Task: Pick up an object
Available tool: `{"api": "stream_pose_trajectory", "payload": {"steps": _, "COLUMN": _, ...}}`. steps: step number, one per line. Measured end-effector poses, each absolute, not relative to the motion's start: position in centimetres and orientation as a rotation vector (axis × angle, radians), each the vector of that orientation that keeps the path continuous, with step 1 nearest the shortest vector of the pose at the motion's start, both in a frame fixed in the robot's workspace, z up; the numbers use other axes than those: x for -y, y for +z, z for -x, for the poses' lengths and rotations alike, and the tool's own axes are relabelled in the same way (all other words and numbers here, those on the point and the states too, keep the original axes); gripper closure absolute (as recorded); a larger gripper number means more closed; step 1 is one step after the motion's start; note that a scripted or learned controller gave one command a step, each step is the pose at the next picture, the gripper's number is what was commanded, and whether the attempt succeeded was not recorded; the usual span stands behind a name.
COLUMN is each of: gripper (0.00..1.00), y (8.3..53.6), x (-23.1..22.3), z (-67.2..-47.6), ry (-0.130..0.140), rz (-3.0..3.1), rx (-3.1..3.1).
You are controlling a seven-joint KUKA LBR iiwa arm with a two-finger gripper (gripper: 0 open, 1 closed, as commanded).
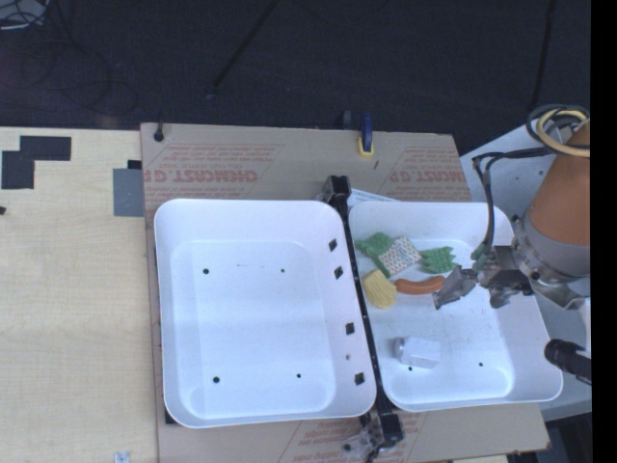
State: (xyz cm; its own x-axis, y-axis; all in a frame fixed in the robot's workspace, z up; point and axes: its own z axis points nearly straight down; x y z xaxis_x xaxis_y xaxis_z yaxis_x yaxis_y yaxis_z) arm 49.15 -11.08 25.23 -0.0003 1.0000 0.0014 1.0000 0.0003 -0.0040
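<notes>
While claw (479, 285) hangs low in right bin (521, 379), fingers apart, gripping nothing; orange toy (417, 285) just beside tip; white block (417, 352) nearer front.

A sheet of brown cardboard (289, 167) with red printed lettering lies on the bench and serves as the landmark. To its left spreads a pale wooden tabletop (67, 316) carrying black patches (34, 157) and a grey square (126, 191) just beside the cardboard's edge. Beyond its far edge the floor (289, 46) is dark, crossed by thin black cables (58, 17). A blue and yellow clamp (366, 135) grips that far edge.
</notes>
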Motion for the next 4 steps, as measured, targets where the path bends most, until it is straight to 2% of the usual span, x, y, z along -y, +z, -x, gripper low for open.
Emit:
{"api": "stream_pose_trajectory", "payload": {"steps": 1, "gripper": 1.00, "y": 26.2, "x": 11.1, "z": -49.1, "ry": 0.005, "rz": 2.217, "rx": 2.217}}
{"api": "stream_pose_trajectory", "payload": {"steps": 2, "gripper": 1.00, "y": 36.9, "x": 3.3, "z": -52.3, "ry": -0.008, "rz": 2.216, "rx": 2.234}}
{"api": "stream_pose_trajectory", "payload": {"steps": 3, "gripper": 1.00, "y": 41.5, "x": -4.7, "z": -53.9, "ry": -0.005, "rz": 2.212, "rx": 2.232}}
{"api": "stream_pose_trajectory", "payload": {"steps": 4, "gripper": 1.00, "y": 41.5, "x": -2.6, "z": -58.7, "ry": 0.002, "rz": 2.222, "rx": 2.221}}
